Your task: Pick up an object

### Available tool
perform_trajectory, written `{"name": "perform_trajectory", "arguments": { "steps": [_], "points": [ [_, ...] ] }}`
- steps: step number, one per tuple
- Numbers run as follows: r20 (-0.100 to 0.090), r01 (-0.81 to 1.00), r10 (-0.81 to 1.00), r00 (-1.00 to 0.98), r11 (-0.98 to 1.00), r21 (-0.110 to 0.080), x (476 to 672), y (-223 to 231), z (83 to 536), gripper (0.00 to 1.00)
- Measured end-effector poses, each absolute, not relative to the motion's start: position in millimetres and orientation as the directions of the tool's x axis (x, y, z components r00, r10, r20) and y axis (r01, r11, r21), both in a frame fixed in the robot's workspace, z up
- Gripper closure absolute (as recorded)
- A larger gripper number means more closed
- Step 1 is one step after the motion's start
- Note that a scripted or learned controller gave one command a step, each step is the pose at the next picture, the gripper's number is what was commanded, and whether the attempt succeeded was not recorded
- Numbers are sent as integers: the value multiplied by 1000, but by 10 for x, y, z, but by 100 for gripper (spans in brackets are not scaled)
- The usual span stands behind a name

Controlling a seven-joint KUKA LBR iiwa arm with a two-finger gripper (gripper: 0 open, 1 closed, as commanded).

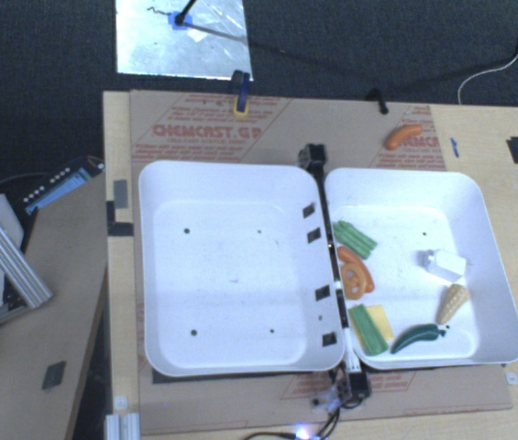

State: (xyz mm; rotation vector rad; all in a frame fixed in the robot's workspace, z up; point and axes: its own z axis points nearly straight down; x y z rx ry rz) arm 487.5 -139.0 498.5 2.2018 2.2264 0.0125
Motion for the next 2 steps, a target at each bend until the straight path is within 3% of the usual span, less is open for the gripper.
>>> {"name": "perform_trajectory", "arguments": {
  "steps": [1,2],
  "points": [
    [4,1000,1000,-18,18,-7,4865,38,3942,100],
    [-1,1000,1000,-2,2,4,5595,-86,3874,100]
  ]
}}
